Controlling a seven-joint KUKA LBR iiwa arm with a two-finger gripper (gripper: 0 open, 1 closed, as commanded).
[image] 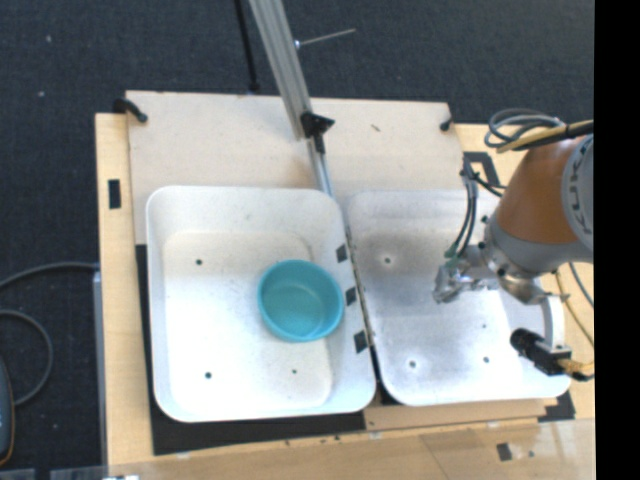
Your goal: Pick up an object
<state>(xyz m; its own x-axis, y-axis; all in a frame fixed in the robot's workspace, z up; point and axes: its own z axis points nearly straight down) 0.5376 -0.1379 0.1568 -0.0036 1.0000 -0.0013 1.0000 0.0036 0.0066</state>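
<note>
blue bowl (pixel 301 301) in left bin (pixel 200 218) — gripper (pixel 447 286) over right bin (pixel 420 368)

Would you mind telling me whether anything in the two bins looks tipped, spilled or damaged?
Nothing stands out. The teal bowl sits upright and intact in the left bin, near its right wall. The claw is over the right bin, apart from the bowl.

The light is bright and even, coming from above. The white bins (pixel 250 218) are nearly overexposed and lose detail. A soft grey shadow lies in the right bin (pixel 420 268) beside the arm (pixel 535 208). The picture is slightly soft and grainy.
</note>
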